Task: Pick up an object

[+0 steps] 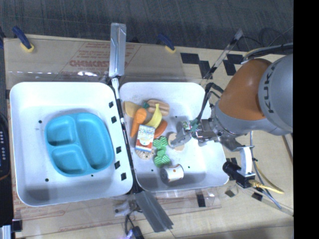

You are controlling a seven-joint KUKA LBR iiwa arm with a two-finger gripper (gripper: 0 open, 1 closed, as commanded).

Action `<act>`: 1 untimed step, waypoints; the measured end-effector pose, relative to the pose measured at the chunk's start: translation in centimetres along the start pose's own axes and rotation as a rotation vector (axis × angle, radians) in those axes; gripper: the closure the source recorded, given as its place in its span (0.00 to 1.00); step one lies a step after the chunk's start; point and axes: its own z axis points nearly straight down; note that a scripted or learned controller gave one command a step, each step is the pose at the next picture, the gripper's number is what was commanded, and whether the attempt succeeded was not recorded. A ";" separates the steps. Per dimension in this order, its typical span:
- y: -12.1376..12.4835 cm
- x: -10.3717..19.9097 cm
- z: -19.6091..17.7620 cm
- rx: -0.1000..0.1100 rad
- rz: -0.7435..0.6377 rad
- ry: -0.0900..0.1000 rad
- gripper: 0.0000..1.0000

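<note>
Nearest the camera, the grey arm's two-finger gripper [183, 131] is lowered over a pale round object [177, 140] at the right-hand white bin's [197, 91] middle; whether its fingers are parted cannot be told. A glossy blue sectioned plastic tray [78, 143] is seen in the left bin [25, 96].

**Toy food heaped in the right bin**

A carrot [138, 119] lies lengthwise beside a yellow banana [156, 116], both resting against a tan bread slice [158, 105]. Below them a small juice carton [145, 137] lies flat, next to a green leafy piece [160, 151]. A small can [172, 173] lies on its side nearer the front wall
</note>
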 end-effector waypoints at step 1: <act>-1.1 2.4 10.8 -0.005 -0.063 0.000 0.00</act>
